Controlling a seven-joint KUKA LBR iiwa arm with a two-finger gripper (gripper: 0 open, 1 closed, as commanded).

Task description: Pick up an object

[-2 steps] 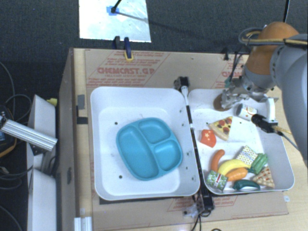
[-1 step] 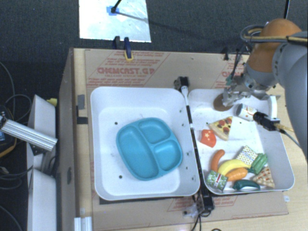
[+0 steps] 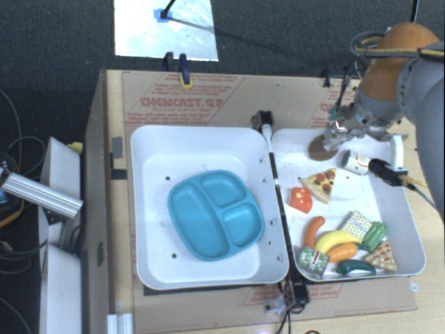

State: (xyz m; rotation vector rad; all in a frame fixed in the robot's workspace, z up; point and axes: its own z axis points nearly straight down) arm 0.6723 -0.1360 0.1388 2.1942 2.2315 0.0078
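**Approach phase — gripper low over the far end of the right bin, nothing seen in its grasp**

The gripper [image 3: 338, 132] sits at the far end of the right bin [image 3: 410, 236], directly at a brown round piece [image 3: 320, 149] that lies against the bin's far wall. Finger state: cannot tell — the wrist body hides it, and no object is visible between them.

Candidate objects lie nearer the camera in the same bin: pizza slice [image 3: 320, 184], red strawberry-like piece [image 3: 300, 199], sausage [image 3: 313, 229], banana [image 3: 336, 240], green cucumber [image 3: 373, 236]. The left bin [image 3: 149, 186] bears a blue divided plate [image 3: 215, 213].

Judgement: the step in hand is descent or alignment over the brown piece; lift not yet begun. Next move calls for the fingers to straddle the piece squarely — it looks flat and sits close to the wall, so a slip is a risk.
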